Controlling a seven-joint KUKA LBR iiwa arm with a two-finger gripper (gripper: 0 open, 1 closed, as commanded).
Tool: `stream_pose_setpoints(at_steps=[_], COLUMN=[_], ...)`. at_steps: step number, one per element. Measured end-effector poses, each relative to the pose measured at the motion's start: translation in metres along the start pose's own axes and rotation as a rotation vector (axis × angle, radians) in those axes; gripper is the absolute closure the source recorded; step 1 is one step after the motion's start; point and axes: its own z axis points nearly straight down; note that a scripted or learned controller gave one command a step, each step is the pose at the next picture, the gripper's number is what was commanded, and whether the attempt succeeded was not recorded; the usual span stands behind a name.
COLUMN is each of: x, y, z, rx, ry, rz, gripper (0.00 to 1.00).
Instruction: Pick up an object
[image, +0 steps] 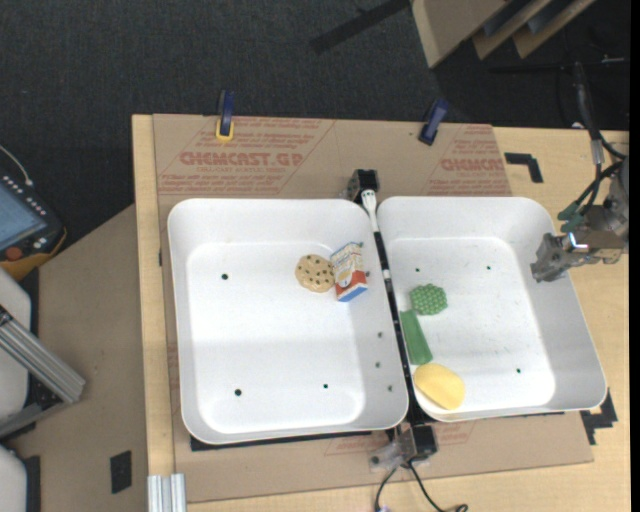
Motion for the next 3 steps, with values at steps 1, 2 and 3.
stream_pose_setpoints(at_steps=[1,2,3], x=[0.091,0.150,0.147], y=[-0.013,-0.023,-0.023], z=[0.023,-0.085,-0.089], rx=[0.002,-0.017,-0.008], ry=[0.003,0.001,-0.003], rz=[-0.006,-0.005,0.002], gripper=[1.00,1.00,1.00])
